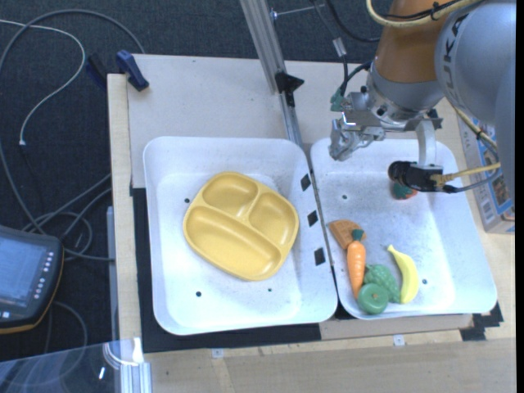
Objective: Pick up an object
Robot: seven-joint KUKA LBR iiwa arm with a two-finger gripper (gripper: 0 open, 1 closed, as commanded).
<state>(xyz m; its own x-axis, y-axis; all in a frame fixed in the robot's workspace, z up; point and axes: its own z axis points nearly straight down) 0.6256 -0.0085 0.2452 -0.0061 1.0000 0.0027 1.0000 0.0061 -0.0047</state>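
Camera view: gripper (347, 147) hovers over the right bin's (458, 293) far edge, grasp state unclear

My arm (483, 47) is grey-cased with a glossy orange band (417, 19) above the wrist. Part of dark lettering shows on the grey shell. Yellow and black cables loop around the band. My gripper (350, 142) is bare grey metal, with a small green fitting beside it.

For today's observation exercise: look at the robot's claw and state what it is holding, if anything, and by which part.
Nothing is held. The claw hangs over the right bin's far left corner, away from the toy food.
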